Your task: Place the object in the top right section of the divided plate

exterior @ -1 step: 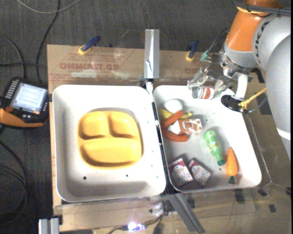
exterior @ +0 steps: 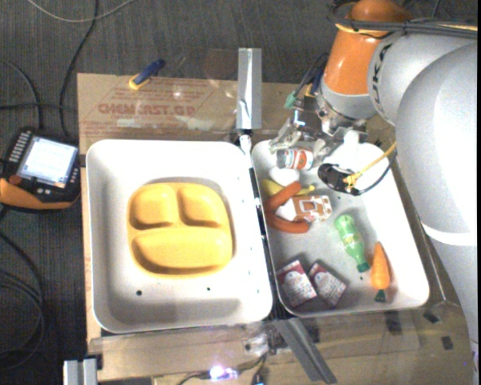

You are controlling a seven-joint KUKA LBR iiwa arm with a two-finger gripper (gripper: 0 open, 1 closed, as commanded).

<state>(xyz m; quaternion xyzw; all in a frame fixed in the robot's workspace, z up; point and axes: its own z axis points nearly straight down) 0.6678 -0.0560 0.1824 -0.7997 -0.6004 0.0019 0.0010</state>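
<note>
Can (exterior: 295,159) sits at the back of the right bin (exterior: 409,283), w/ the gripper (exterior: 298,139) right over it; can't tell if it's got hold. Nothing moved yet: yellow plate (exterior: 180,227) in left bin (exterior: 104,295), top right section bare.

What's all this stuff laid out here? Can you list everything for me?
Divided plate: one, yellow, in the left bin.
Bins: two, white, side by side.
Hot dogs: two, reddish, right bin.
Bottle: one, green, right bin.
Carrot: one, orange, right bin's right side.
Packets: two, dark red, right bin's near edge.
Can: one, silver and red, under the gripper.
Handheld screen: one, orange and black, far left.
Gripper: one, over the right bin's far end.
</note>
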